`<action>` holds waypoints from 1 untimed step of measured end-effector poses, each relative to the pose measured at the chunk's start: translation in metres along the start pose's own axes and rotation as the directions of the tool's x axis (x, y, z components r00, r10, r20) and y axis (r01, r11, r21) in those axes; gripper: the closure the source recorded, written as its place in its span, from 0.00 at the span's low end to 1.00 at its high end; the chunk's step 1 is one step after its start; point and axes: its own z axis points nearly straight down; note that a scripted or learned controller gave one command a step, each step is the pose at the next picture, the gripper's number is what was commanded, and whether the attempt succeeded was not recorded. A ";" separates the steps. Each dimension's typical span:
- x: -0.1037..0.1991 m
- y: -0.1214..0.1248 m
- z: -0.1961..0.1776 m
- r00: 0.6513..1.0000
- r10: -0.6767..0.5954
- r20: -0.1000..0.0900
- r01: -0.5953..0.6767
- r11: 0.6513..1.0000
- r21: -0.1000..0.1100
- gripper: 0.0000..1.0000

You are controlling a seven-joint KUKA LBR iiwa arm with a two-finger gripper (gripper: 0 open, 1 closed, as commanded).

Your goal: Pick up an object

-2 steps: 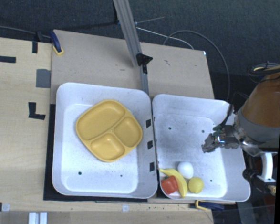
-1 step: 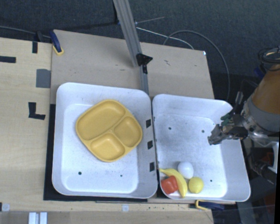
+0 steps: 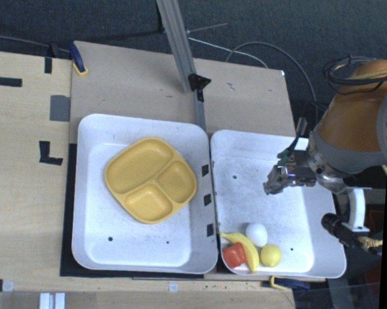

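My gripper [image 3: 275, 183] hangs over the middle of the right bin [image 3: 246, 154], reaching in from the right, with nothing seen between its fingers. Near that bin's front edge lies a small cluster: a white egg-shaped ball [image 3: 257, 233], a yellow banana [image 3: 244, 244], a red piece [image 3: 235, 254] and a yellow lemon-like fruit [image 3: 270, 255]. The cluster sits well below the gripper in the view, apart from it.
The left bin [image 3: 88, 242] holds a yellow three-compartment plate [image 3: 151, 179]. A grey metal pole [image 3: 178, 37] slants down from the top to the ridge between the bins. Black clips sit along that ridge [image 3: 207, 198].
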 end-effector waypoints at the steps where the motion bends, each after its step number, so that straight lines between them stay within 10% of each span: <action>1: 0.055 0.023 0.001 1.000 0.000 0.000 0.000 1.000 0.000 1.00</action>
